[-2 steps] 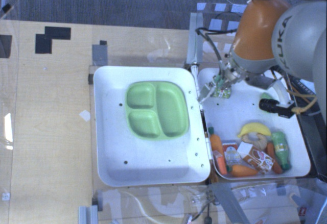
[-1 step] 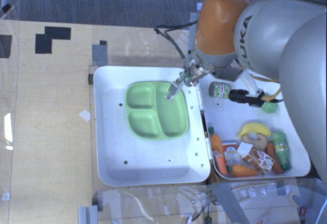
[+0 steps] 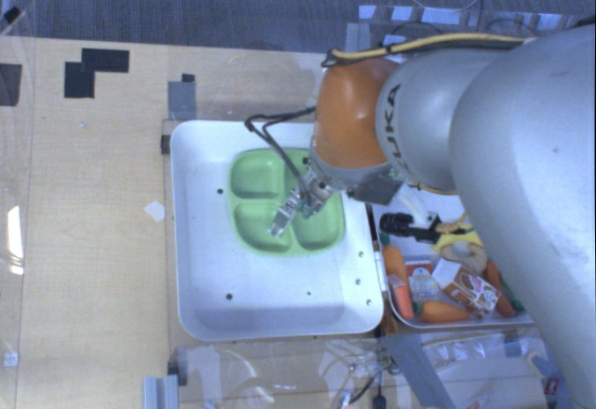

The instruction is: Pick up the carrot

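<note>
The tool (image 3: 291, 211) is hanging over the green plate (image 3: 256, 176) that is lying in the left bin (image 3: 200, 239), and its fingertips are sitting low above the plate's lower middle, near the ridge between compartments. Nothing is showing between those tips, so the tool is carrying nothing; they seem to be standing slightly apart, though at this size and blur I cannot tell for sure how wide they are. The carrot (image 3: 395, 265) is lying in the right bin (image 3: 402, 312), near its left wall, with its length running up and down the view. A second orange piece (image 3: 444, 311) is lying lower in that bin and may be another carrot, but it is too small to be certain. Around them a black thing (image 3: 407, 225), a yellow thing (image 3: 458, 232) and some packaged items (image 3: 470, 291) are crowding the bin, and the grey arm (image 3: 521, 174) is covering much of its right part. Judging from this, the task is hardly begun: the tool is working over the wrong bin, well apart from the carrot, and no grasp is made. What is left is nearly everything, namely crossing the wall between bins, coming down over the carrot, closing across its narrow width and lifting it clear of its neighbours, which are lying close enough to get in the way.
</note>
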